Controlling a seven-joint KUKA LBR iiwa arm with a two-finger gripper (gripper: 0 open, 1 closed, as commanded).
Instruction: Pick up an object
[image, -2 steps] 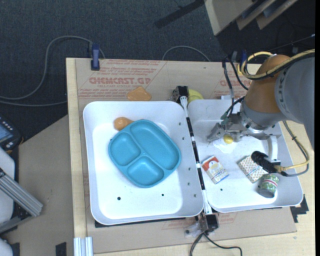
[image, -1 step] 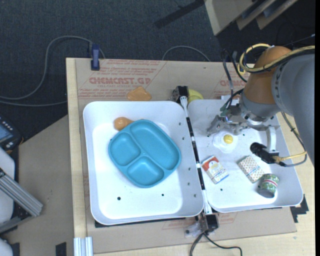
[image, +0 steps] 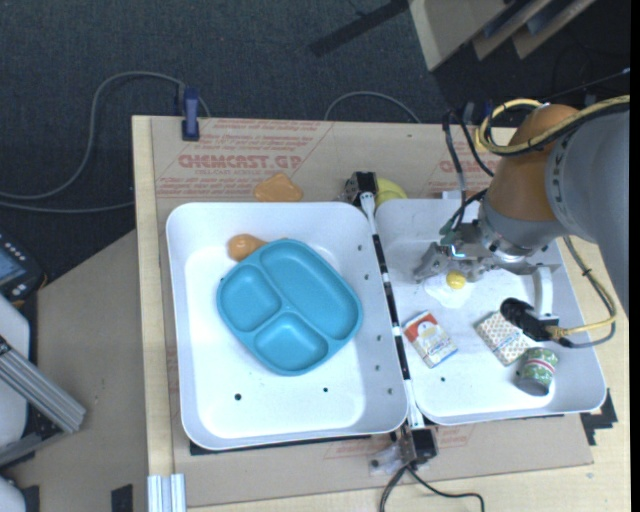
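My gripper (image: 452, 264) is low in the right bin (image: 575, 395), near its back left part, with its fingers spread open. Just in front of the fingertips lies a white fried-egg toy with a yellow yolk (image: 454, 284), and nothing sits between the fingers. A red and white carton (image: 431, 338) lies nearer the front, by the divider. To the right are a patterned small box (image: 503, 337) and a green can (image: 537, 369). The arm hides the bin's back right part.
The left bin (image: 200, 400) holds a blue divided plate (image: 289, 305), with an orange piece (image: 243, 245) at its back edge. Behind the bins, on the bench, lie an orange item (image: 277, 188) and a yellow item (image: 390, 190).
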